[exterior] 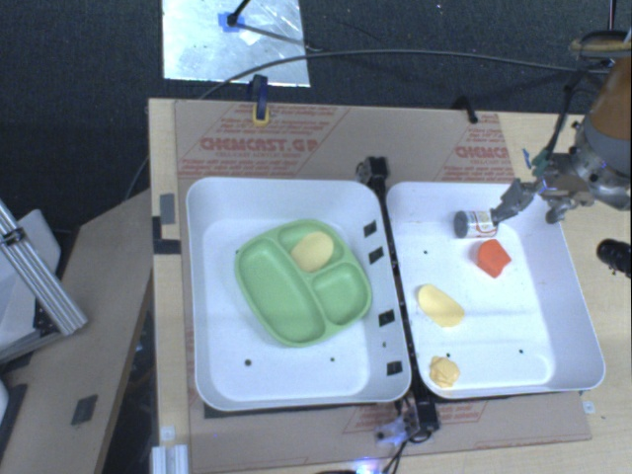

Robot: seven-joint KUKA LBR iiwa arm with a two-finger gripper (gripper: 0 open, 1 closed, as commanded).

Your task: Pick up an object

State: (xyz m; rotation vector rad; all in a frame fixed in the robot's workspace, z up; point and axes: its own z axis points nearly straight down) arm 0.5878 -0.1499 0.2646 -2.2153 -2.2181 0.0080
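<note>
Right bin (563, 294): gripper (515, 203) near can (475, 224)

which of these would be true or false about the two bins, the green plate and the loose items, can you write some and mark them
1. The green plate lies in the left bin. True.
2. A yellow piece sits in one compartment of the green plate. True.
3. The orange block lies in the left bin. False: it is in the right bin, below the small can.
4. The right bin holds two yellow items. True: a larger one near the middle and a smaller one at the near edge.
5. The claw is over the green plate. False: it is above the right bin, next to the small can.
</note>
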